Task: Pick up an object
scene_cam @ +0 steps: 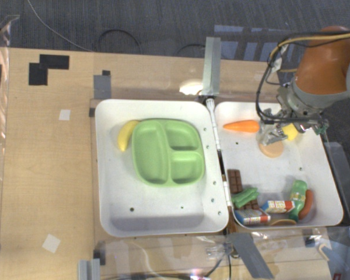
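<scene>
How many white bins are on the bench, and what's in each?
2. The left bin holds a green divided plate and a banana. The right bin holds a carrot, with a pile of small items at its near edge; some may be hidden.

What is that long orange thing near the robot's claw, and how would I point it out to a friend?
Look at the right-hand white bin, the one the grey and orange arm reaches over. Near its top left corner lies a tapered orange toy carrot, just left of the gripper. It is the bin's one pointed orange piece, lying apart from the round tan disc and the clutter in the bottom corner.
</scene>
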Robot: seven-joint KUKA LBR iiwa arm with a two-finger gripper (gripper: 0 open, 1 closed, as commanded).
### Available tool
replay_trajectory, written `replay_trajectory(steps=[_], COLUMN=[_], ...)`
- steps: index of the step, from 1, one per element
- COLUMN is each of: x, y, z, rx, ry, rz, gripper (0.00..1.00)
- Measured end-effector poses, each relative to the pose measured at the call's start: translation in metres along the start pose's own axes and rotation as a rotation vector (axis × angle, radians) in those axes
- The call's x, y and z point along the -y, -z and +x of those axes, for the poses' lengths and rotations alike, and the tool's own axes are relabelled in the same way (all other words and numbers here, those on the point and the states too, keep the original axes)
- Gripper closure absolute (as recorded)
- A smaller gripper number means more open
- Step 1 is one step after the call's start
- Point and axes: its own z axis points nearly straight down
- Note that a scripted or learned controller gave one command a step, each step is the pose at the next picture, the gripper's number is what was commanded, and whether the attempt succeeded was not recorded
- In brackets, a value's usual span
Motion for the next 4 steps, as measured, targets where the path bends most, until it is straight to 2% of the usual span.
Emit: replay_trajectory(steps=[1,2,3,4], x=[0.022,0.061,0.072,0.072], y=[0.082,0.025,-0.004,-0.004], z=[-0.027,-0.009,0.012,0.011], rx=[0.014,0.004,0.004,0.005], ry=[-0.09,0.424,0.94,0.94], rz=[0.007,0.003,0.004,0.005], gripper=[1.0,1.0,1.0,0.0])
